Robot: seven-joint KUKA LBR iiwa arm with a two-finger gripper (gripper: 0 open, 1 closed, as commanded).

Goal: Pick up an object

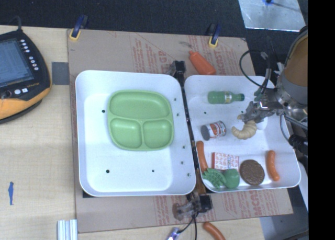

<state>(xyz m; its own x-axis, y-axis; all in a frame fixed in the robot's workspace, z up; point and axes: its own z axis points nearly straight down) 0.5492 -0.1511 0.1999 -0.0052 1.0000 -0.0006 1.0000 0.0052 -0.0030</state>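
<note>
The right bin (293,179) holds many small things. A green bottle (225,97) lies on its side near the far wall. Below it there is a small can (213,130) with a red and white label, also lying down. Just beside the can, to the right, lies a tan croissant (245,130). Along the near wall are a green toy (222,178), a red and white packet (225,160), a brown round cookie (252,172) and an orange sausage (272,165). Another orange sausage (201,155) lies along the left wall of this bin.

The left bin (94,145) carries a green divided plate (141,119) with three compartments. An orange carrot-like toy (201,63) lies outside the bins, behind the right one.

Both bins stand on a brown cardboard sheet (131,50) fixed with clamps on the wooden tabletop (31,171). A tablet-like controller (18,74) with an orange frame rests at the left. Behind the tabletop the floor is dark.

The claw (256,112) is low over the right bin, directly above the upper end of the croissant and very near to it. I cannot tell if its fingers are parted or closed, or if they touch the croissant.
</note>
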